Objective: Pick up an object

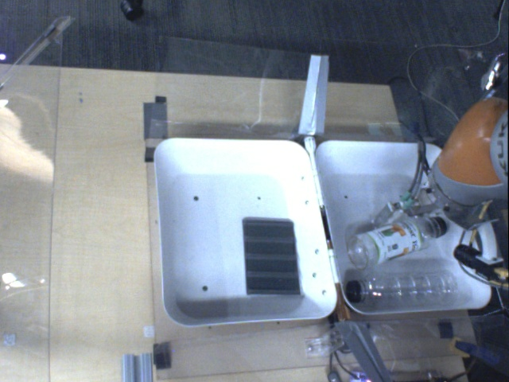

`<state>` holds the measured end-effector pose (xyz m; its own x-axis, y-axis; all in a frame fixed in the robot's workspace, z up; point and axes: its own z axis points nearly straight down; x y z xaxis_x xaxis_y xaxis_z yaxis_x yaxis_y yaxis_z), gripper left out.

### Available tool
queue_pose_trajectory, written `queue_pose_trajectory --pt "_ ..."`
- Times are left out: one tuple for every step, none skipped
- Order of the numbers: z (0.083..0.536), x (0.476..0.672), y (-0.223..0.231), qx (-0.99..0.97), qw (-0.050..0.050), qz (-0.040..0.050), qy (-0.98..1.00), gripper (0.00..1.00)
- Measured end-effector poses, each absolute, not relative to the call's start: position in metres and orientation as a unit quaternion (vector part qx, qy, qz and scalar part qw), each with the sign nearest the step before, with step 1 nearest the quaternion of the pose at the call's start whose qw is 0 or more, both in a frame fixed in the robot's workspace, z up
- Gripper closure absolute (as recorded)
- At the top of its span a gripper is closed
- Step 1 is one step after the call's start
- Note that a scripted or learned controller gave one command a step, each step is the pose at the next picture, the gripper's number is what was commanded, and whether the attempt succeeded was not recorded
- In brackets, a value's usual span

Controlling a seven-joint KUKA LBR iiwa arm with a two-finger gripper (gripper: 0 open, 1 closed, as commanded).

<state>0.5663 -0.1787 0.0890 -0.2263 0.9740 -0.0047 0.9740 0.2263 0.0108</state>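
Observation:
A clear plastic bottle with a white and green label (390,243) lies on its side in the right bin (358,169). A second clear bottle (409,287) with a black cap lies along that bin's front wall. My gripper (410,205) reaches in from the right and hovers just over the upper right end of the labelled bottle, close to it or touching it. The grey wrist and the orange band (471,146) hide what lies behind them. In the left bin (207,181) a dark ribbed rectangular block (270,255) lies flat.
A narrow ridge (318,205) divides the two bins. Cables and a black connector (477,259) hang off the arm by the right bin's right edge. A metal bracket (314,94) stands behind the bins. The wooden bench (87,213) extends to the left.

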Motion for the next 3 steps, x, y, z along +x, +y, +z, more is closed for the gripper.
queue_pose_trajectory --pt "0.101 0.569 -0.177 0.621 0.008 0.0056 0.784 1.0" --pt "0.196 0.591 -0.108 0.614 0.003 0.0024 0.789 1.0" --pt "0.221 0.541 -0.093 0.553 0.003 0.0018 0.833 1.0"
